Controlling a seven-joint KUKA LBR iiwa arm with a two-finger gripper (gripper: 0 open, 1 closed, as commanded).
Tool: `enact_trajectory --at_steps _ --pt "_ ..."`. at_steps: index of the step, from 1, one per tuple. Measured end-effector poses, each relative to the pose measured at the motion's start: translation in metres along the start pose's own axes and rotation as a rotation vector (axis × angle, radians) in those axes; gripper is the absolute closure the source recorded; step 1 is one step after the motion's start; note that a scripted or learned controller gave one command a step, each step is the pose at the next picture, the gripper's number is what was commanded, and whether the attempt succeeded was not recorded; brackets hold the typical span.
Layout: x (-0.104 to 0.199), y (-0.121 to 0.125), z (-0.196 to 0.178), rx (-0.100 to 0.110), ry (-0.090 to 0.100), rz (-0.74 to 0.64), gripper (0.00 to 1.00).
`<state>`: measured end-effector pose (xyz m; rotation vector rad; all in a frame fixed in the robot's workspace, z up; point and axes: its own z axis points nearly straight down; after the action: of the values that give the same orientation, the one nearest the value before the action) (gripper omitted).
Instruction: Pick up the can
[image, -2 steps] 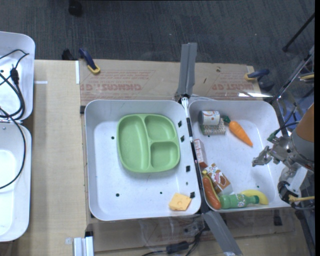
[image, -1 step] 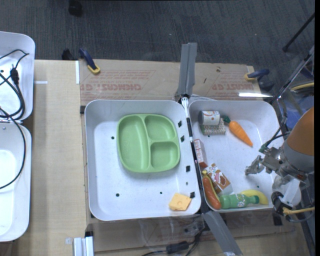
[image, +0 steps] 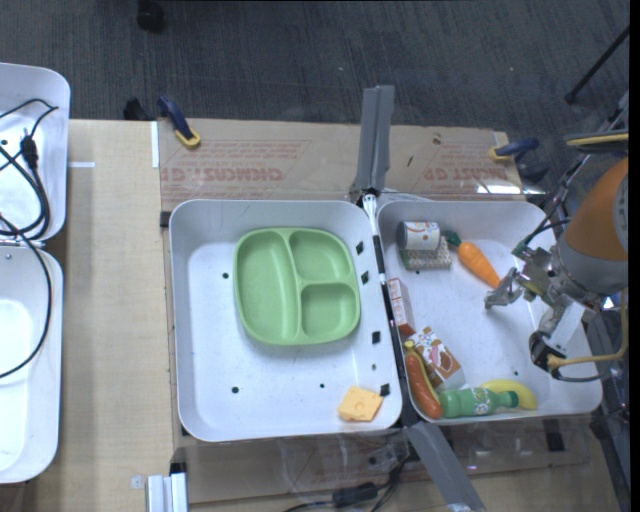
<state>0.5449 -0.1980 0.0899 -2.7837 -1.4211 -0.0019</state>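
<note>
We see the arm (image: 600, 225) come in from the right, and the frame edge cuts off most of it. Its gripper (image: 502, 295) hangs over the right bin (image: 500, 208), near the right wall. It is small and dark, so we cannot tell how it stands, and nothing shows in it.

The can (image: 419, 236) lies on its side at the far left corner of the right bin, on a grey sponge (image: 428, 259), well apart from the gripper. Beside it lies a carrot (image: 478, 263). At the near wall a green bottle (image: 476, 401), a banana (image: 510, 390), a sausage (image: 422, 388) and a small carton (image: 436, 356) lie crowded, partly covering each other.

The left bin (image: 200, 330) holds a green plate (image: 297, 285) and a yellow piece (image: 360, 404) we cannot identify. Both bins stand on a wooden bench (image: 110, 300) with cardboard (image: 280, 160) behind. The floor (image: 300, 50) is dark carpet.
</note>
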Motion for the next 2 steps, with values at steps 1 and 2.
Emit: enact_trajectory --at_steps 1,2 --pt "0.033 -0.015 0.000 -0.011 -0.011 0.117 0.00" --pt "0.024 0.037 -0.012 -0.003 -0.005 0.110 0.00"
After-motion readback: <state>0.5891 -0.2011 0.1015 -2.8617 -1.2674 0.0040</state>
